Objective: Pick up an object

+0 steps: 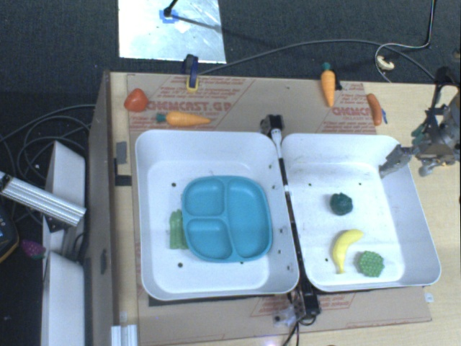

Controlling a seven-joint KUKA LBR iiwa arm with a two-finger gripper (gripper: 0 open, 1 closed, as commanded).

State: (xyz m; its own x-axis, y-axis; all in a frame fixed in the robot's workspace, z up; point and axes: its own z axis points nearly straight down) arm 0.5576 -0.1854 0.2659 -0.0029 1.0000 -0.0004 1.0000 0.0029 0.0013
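cardboard sheet [216,96] | red print | reads roughly "CHEMCAST GP" | repeated at right

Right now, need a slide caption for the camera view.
Gripper hovers at the right bin's far edge above a banana, dark green ball and broccoli; left bin holds a blue divided plate.

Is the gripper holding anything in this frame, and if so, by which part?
Nothing is held. The gripper sits at the right bin's far right rim, apart from the banana, the dark green piece and the broccoli.
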